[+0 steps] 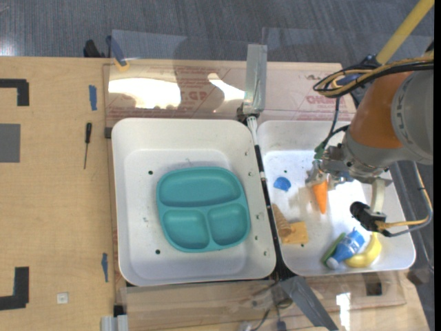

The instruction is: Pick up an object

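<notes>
Hanging over the right bin [406,254], the tool [321,182] sits right above an orange carrot [320,197]; whether it grips the carrot I cannot tell. A small blue piece [282,183] lies just left, a banana [367,252] near the front. A teal plate [202,207] fills the left bin [131,185].

We take the divided tray [202,207] as landmark: it lies in the left bin [131,185]. To its right, the right bin [400,254] holds a carrot [321,196], bottle [344,248] and banana [367,253].
</notes>
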Tool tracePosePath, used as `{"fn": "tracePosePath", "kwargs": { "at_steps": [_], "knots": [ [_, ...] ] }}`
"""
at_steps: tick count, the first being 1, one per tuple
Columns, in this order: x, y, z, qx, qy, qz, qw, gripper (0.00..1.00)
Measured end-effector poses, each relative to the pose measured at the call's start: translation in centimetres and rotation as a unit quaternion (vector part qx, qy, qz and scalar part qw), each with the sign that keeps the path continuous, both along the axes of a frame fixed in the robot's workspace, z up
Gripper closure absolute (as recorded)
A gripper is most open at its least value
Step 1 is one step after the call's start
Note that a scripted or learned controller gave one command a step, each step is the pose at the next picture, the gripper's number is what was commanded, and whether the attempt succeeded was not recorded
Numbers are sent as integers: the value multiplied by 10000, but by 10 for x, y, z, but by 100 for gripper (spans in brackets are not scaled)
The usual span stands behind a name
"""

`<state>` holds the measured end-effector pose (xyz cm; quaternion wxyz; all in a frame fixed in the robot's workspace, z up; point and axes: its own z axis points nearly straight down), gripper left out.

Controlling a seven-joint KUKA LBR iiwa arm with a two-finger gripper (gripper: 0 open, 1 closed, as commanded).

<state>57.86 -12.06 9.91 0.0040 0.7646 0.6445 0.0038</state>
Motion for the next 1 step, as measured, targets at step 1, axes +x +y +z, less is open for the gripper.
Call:
{"fn": "tracePosePath", "kwargs": {
  "at_steps": [1],
  "knots": [
    [14, 75, 89, 17, 17, 81, 10000, 100]
  ]
}}
